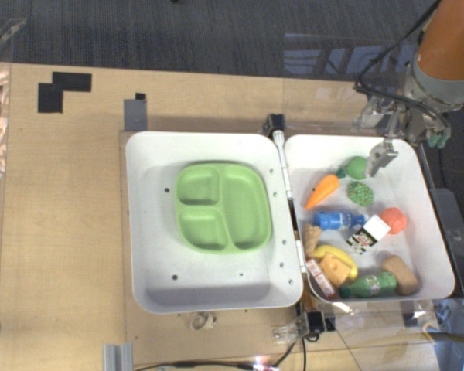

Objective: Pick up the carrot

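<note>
Carrot: orange toy with green top, lying tilted in the upper left part of the right bin, tip pointing down-left toward the divider between bins, leafy end just beside a green ball.

End effector: hangs over the upper part of the right bin, beside the green ball and to the carrot's right, apart from the carrot; whether it is apart or together cannot be told from this angle. Nothing is seen clamped in it. Arm with orange band enters from the upper right.

Other contents, right bin: textured green ball below the smooth one; blue bottle at centre; white box touching an orange-red round item; yellow banana near the lower left; dark green bottle along the lower edge; tan item at lower right.

Left bin: holds a light green divided plate with three compartments, lying near its centre.

Surface: light wood, with black markers at upper left.
</note>
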`<state>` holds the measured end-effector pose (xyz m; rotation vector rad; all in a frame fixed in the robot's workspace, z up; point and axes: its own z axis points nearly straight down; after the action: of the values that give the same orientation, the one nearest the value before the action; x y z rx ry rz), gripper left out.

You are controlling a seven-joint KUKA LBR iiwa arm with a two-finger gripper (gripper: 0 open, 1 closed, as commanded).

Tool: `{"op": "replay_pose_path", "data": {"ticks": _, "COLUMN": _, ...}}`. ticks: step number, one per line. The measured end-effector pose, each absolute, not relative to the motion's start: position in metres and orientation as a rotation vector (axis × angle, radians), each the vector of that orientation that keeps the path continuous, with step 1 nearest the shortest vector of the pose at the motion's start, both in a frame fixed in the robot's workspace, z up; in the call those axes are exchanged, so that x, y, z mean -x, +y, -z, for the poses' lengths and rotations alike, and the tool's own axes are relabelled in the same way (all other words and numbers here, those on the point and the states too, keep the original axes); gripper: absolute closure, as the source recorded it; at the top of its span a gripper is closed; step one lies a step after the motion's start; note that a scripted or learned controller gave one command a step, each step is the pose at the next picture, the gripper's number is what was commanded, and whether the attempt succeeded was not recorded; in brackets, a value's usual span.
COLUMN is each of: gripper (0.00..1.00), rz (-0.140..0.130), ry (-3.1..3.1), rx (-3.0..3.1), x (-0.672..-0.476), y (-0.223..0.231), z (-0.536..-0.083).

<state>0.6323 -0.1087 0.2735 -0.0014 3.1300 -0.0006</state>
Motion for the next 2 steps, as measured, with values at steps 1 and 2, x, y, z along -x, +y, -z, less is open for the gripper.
{"op": "replay_pose_path", "data": {"ticks": 1, "gripper": 0.0, "rz": -0.006, "ry": 3.12, "rx": -0.312, "x": -0.593, "y": -0.043, "z": -0.185}}
{"op": "replay_pose_path", "data": {"ticks": 2, "gripper": 0.0, "rz": -0.001, "ry": 3.1, "rx": -0.467, "x": -0.585, "y": -0.083, "z": -0.129}}
